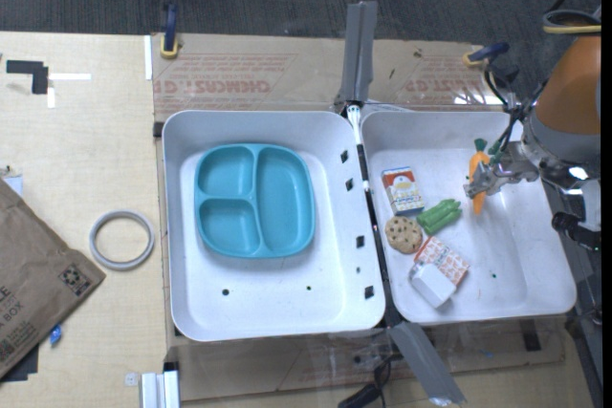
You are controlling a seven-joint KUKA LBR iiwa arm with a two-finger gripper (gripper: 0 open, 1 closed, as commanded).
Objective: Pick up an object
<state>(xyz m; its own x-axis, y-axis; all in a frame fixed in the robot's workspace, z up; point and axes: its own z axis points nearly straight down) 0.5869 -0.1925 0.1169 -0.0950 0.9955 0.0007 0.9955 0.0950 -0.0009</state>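
Right bin (535,291): gripper (481,186) touching orange carrot (476,169).

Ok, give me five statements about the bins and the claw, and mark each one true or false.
1. The blue divided plate lies in the left bin. True.
2. The cookie lies on the blue divided plate. False: it lies in the right bin, beside the green toy.
3. The claw is over the right bin, with an orange carrot-like toy at its tip. True.
4. The tape ring lies inside the left bin. False: it lies on the bench, outside the bins.
5. The small carton is in the right bin. True.
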